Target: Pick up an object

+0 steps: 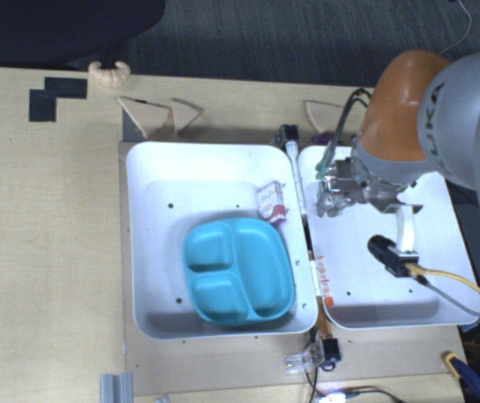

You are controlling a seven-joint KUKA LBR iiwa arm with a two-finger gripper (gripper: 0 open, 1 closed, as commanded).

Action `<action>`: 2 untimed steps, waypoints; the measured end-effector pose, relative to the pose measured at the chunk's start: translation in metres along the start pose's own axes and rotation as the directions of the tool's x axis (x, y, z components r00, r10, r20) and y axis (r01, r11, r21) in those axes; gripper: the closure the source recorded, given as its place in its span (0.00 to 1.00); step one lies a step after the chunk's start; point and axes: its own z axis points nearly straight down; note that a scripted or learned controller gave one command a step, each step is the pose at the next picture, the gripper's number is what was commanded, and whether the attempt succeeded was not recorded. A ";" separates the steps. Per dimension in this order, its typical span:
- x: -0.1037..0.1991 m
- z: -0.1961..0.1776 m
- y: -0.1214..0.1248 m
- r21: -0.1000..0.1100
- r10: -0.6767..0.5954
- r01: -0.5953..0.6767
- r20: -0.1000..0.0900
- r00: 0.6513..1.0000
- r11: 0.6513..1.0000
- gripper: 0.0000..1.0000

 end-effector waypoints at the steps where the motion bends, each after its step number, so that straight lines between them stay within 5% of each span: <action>1: -0.020 0.005 -0.074 0.000 0.004 -0.004 0.001 1.000 1.000 1.00; 2: -0.094 0.106 -0.074 -0.001 0.004 -0.004 0.002 1.000 1.000 1.00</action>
